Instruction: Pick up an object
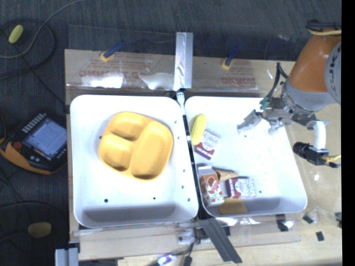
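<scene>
Right bin (288,165) — gripper (260,119) hovering, fingers spread, nothing between them. Corn cob (198,127), packets (233,188) crowd the left wall; risk: a clipped wall or a double grab.

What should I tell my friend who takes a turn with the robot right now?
Gripper: up over the right bin's far right part, fingers spread open, nothing between them.
Right bin things: a yellow corn cob by the left wall, a small packet beside it, and snack packets near the front.
Left bin: one big yellow squishy thing.
Done: nothing picked up yet.
Left: lower onto one thing, close, lift.
</scene>
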Motion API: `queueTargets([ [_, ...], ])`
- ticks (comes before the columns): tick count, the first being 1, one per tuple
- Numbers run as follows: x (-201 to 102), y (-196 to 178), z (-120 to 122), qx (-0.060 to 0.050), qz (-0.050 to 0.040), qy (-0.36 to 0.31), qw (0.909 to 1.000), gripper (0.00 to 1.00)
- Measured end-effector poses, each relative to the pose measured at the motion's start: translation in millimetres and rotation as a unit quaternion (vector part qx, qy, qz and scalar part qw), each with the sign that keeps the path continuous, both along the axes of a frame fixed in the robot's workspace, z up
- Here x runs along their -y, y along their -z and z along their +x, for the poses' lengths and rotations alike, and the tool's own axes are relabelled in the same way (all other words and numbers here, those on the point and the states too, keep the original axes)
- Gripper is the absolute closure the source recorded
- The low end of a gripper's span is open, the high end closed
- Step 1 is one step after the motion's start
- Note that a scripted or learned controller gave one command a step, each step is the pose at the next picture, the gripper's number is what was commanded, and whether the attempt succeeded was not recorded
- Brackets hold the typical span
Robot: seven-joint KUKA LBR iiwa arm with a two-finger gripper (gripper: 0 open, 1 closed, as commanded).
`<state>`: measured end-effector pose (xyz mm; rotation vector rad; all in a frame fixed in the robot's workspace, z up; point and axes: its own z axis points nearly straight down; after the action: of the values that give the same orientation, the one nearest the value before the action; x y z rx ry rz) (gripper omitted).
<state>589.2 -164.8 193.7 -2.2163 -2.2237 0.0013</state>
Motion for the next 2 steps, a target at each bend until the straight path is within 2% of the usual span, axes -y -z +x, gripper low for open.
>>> queueTargets([
  [1,-58,104,52,0.006,-0.0031,0.022,0.9997,0.0],
  [2,-72,10,25,0.0,-0.0012,-0.03,0.9996,0.0],
])
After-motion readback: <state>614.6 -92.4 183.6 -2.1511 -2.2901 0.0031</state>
